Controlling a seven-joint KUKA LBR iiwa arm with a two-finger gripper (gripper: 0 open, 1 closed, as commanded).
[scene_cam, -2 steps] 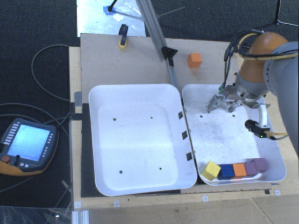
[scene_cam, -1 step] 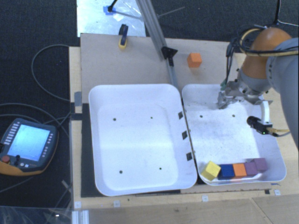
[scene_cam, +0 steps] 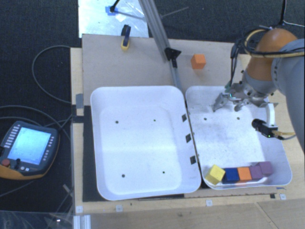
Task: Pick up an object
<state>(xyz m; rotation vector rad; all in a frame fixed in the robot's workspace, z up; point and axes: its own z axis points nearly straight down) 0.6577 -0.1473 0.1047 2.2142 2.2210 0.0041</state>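
A: Start at the near edge. What's there to pick?

B: A row of blocks lies along the near wall of the right bin (scene_cam: 281, 149): a yellow block (scene_cam: 215, 174) toward the near left corner, tilted out of line, then a blue block (scene_cam: 231, 175), an orange block (scene_cam: 244, 173) and a purple block (scene_cam: 263, 168) running toward the near right corner. They sit touching or just beside one another.

A: And the gripper?

B: The gripper (scene_cam: 232, 100) hangs over the far edge of that same bin, well apart from the row. Its fingers look spread, with nothing between them.

A: So which step is this?

B: I'd judge it the approach; nothing is grasped yet. The next move calls for travel toward the near wall, then a descent over one block. The yellow one seems easiest, since it juts out from the row.

A: What gets in the way?

B: The blocks crowd each other and hug the wall, so a finger could land on a neighbour or the rim. The left bin (scene_cam: 102, 128) is no obstacle.

A: Farther out?

B: On the bench (scene_cam: 214, 73) beyond the bins, a loose orange cube (scene_cam: 198, 61) sits near the far edge, a metal pole (scene_cam: 155, 20) slants across, and a yellow clamp (scene_cam: 126, 37) lies by the far left corner. A teach pendant (scene_cam: 26, 149) rests off the bench's left side.
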